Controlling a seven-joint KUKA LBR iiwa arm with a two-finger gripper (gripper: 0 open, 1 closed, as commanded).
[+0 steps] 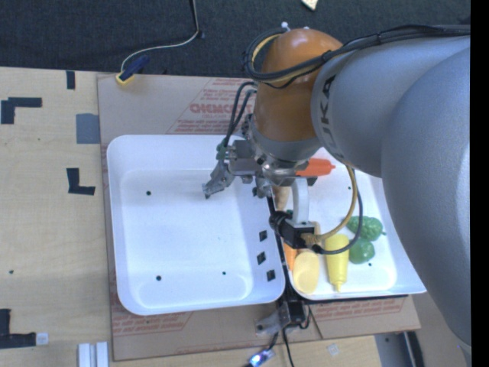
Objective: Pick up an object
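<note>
The end effector [216, 183] (grip unclear, I cannot tell) hangs over the roomy left bin [126, 228]; right bin [397, 277] holds two yellow items [336, 260].

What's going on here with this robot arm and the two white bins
A grey robot arm with an orange band reaches in over two shallow white bins. Its two-finger gripper hangs over the left white bin, with nothing visible between its fingers. The toys to pick from all sit in the right white bin: a yellow squash-shaped toy, a pale yellow rounded toy, a green leafy toy and an orange-red piece. Nothing has been picked up yet.
</note>
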